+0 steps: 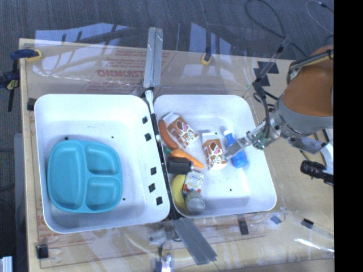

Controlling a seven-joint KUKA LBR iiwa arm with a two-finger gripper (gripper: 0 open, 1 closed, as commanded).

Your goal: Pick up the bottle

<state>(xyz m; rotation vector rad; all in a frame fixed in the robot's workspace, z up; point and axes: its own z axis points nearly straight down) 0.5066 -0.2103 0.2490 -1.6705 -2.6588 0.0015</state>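
A small bottle with blue ends (pixel 239 160) lies in the right bin (pixel 258 188), near its right wall. My gripper (pixel 234 148) reaches in from the right and sits low over this bottle's middle, hiding part of it. Whether it grips the bottle is not visible. A second bottle with a grey cap and a paper label (pixel 194 192) lies at the bin's front edge, well clear of the gripper.
Also in the right bin are two brown-and-white cartons (pixel 180 130) (pixel 214 152), a carrot (pixel 188 157), a sausage (pixel 163 134), a black block (pixel 178 166) and a banana (pixel 178 189). A teal divided plate (pixel 84 175) lies in the left bin (pixel 85 109).
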